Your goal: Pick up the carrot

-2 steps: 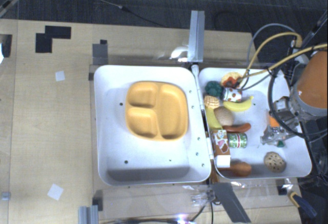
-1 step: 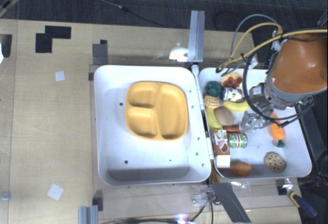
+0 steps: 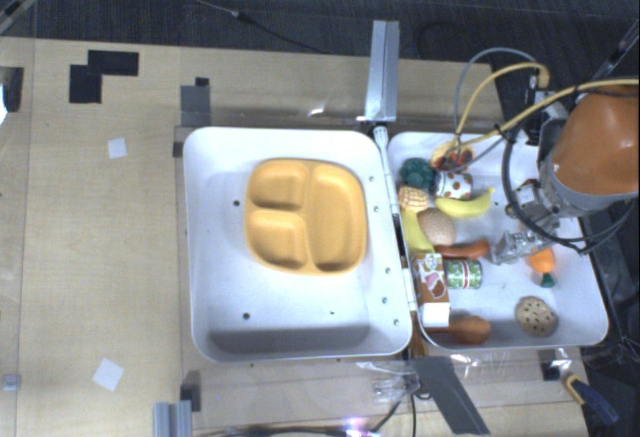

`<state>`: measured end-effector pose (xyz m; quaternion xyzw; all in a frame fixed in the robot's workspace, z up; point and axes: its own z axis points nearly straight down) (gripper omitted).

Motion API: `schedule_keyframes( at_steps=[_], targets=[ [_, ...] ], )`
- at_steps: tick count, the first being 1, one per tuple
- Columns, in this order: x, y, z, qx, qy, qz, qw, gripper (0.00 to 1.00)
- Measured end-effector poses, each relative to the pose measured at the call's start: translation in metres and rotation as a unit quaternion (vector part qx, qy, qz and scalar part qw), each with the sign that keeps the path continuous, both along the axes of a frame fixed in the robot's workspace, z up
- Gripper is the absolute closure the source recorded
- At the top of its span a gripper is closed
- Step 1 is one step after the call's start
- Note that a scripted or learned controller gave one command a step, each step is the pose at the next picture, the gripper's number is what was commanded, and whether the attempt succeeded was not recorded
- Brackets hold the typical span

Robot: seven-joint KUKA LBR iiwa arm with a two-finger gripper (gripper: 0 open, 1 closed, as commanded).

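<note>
Two white bins sit side by side on the counter (image 3: 100, 255). The left bin (image 3: 215, 305) holds a yellow tray (image 3: 305, 215) with three compartments, near its middle. The right bin (image 3: 585, 315) is crowded along its left side: a green toy (image 3: 416, 172) at the top, a corn cob (image 3: 411, 197) below it, a banana (image 3: 466, 206), a bread roll (image 3: 436, 225), a sausage (image 3: 463, 250), a green can (image 3: 463, 274), a small carton (image 3: 431, 277) and a brown piece (image 3: 468, 329) at the bottom. A cookie (image 3: 536, 316) lies at lower right.

The carrot (image 3: 543, 263), orange with a green tip, lies at the right side of this bin, above the cookie. The arm (image 3: 598, 150) comes in from the right edge of the frame, and the end effector (image 3: 518, 247) hangs just left of the carrot; whether it is open or closed, I cannot tell.
</note>
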<state>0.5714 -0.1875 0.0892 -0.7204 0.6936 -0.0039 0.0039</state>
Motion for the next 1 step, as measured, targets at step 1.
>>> schedule_keyframes(
  at_steps=[1],
  targets=[
    [-0.069, -0.006, 0.0008, -0.0038, -0.001, 0.182, 0.9833, 1.0]
  ],
)
